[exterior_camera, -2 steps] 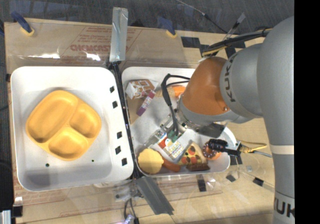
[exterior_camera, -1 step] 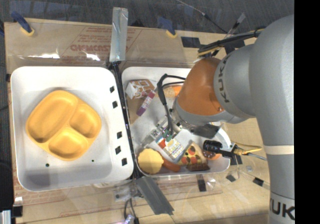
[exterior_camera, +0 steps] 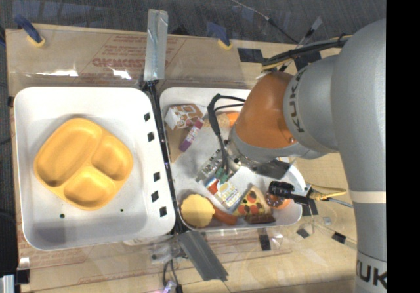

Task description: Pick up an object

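Can't tell the gripper's (exterior_camera: pixel 220 170) state, but it's low in the right bin's (exterior_camera: pixel 172 154) crowded front edge, so it might snag two things.

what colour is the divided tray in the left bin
Yellow-orange. The tray shows plainly in the camera view, lying in the white left bin.

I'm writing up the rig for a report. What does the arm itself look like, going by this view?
The arm is thick and rounded, in smooth grey, with a glossy orange band above the wrist. Dark "KUKA" lettering runs beside the band. A black cable loops by the wrist. The gripper is metallic grey.
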Controlling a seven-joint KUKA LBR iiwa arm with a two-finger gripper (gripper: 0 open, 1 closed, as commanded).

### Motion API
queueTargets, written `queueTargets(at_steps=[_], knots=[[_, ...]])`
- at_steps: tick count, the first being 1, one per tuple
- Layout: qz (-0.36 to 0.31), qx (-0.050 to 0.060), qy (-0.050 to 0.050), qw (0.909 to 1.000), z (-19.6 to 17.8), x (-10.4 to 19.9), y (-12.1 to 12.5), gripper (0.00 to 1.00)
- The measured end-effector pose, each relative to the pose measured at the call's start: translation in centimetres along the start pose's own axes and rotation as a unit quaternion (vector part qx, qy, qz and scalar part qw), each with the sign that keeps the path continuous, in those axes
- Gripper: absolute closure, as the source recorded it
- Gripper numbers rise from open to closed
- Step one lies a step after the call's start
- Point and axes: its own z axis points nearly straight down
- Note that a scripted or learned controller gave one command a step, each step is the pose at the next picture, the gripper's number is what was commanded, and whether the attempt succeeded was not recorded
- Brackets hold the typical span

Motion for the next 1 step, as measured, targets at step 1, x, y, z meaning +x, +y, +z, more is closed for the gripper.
queueTargets(at_steps=[1], knots=[[-0.227, -0.001, -0.003, 0.9739, -1.76, -1.81, -2.28, 1.0]])
